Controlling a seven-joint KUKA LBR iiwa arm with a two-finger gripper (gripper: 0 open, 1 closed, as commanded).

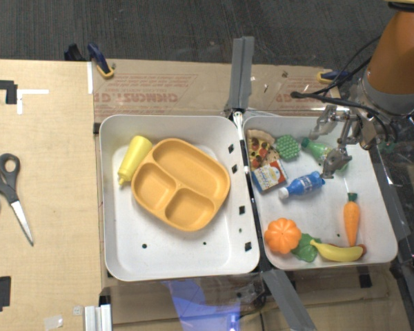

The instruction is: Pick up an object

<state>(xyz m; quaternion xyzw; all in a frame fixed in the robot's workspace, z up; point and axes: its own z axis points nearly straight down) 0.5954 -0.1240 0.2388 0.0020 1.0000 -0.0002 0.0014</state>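
A: Tool (337, 158) state?
B: Can't tell, fingers too small, blurred. Hangs over right bin (379, 185), just above blue bottle (302, 185).
A: Anything hidden?
B: Green bottle (316, 147) partly behind tool. Arm (395, 54) cut off at top rt.

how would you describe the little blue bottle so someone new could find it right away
Look in the right white bin, near its middle. The blue bottle lies on its side there, below the gripper; it is the one blue, white-capped thing among orange, yellow and green toy food.

lab bench | taped cardboard (165, 92) under two bins (117, 254) | clamp (100, 61) | scissors (14, 195) | toy food | cables (338, 81)
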